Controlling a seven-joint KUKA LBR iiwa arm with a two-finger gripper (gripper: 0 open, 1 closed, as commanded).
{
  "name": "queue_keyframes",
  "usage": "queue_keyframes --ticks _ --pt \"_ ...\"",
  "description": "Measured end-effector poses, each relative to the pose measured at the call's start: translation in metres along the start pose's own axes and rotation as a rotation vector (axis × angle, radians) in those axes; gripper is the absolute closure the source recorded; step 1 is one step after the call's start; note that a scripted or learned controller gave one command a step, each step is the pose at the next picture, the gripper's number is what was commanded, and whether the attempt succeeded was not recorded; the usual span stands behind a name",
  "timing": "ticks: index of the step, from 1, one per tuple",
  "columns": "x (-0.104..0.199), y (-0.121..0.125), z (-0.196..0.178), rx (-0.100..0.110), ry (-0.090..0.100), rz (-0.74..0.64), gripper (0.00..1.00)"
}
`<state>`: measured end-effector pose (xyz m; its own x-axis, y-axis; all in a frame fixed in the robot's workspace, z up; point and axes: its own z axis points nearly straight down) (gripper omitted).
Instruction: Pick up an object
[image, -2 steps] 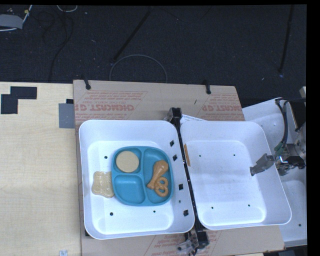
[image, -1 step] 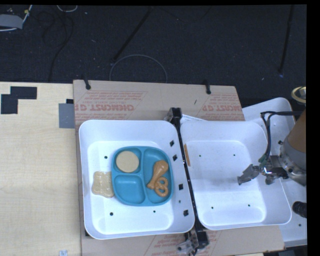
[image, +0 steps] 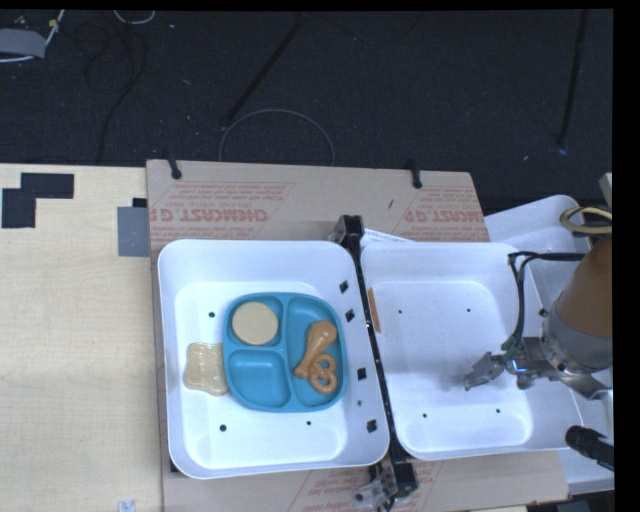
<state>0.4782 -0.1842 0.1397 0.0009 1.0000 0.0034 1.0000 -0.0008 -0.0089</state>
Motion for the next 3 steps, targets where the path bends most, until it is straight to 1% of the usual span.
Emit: queue_keyframes --ticks 1,2,3 --pt "0.001 0.000 0.052 -0.006 -0.002 0.000 0.00" --pt "-0.001 0.000 0.040 -0.006 -0.002 0.005 1.00" --pt "-0.001 -0.001 -0.002 -0.009 -0.003 0.000 1.00"
